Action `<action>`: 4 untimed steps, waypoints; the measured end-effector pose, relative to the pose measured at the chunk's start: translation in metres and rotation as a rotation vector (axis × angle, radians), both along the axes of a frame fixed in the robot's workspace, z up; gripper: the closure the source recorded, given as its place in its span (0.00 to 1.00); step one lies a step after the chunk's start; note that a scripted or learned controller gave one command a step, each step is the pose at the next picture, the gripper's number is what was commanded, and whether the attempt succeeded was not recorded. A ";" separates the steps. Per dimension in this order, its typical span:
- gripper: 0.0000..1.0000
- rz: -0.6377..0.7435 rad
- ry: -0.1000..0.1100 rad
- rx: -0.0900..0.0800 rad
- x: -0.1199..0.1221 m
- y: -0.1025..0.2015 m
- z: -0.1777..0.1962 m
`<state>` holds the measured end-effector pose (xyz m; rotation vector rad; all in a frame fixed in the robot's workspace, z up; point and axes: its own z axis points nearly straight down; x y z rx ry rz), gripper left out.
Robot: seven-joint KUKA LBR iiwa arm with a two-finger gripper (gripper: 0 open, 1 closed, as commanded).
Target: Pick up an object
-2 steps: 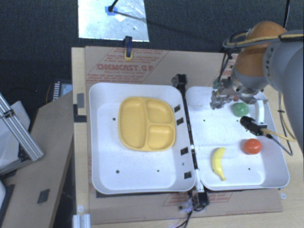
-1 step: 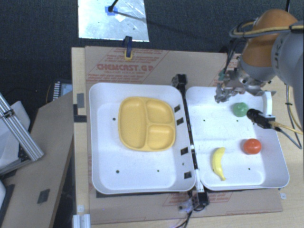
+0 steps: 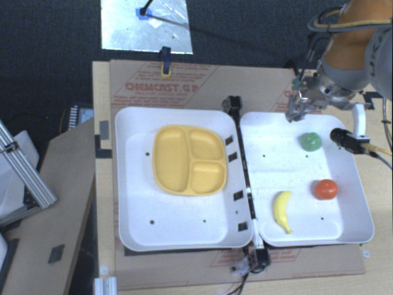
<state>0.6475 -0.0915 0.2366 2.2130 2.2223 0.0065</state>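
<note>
Gripper (image 3: pixel 299 112) is being held over the far edge of the right bin (image 3: pixel 353 235), nothing is being gripped, and how far it is open cannot be told. A green ball (image 3: pixel 311 141) is lying nearest it, toward the far right corner, with a tomato (image 3: pixel 325 189) by the right edge and a banana (image 3: pixel 282 211) toward the near edge. The ball is best being approached from straight above, its middle being centred before closing, since it may roll.
</note>
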 end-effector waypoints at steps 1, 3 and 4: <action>1.00 0.002 0.006 0.001 -0.021 0.045 0.006; 1.00 0.003 0.006 0.001 -0.034 0.134 -0.001; 1.00 0.004 0.007 0.002 -0.058 0.189 0.001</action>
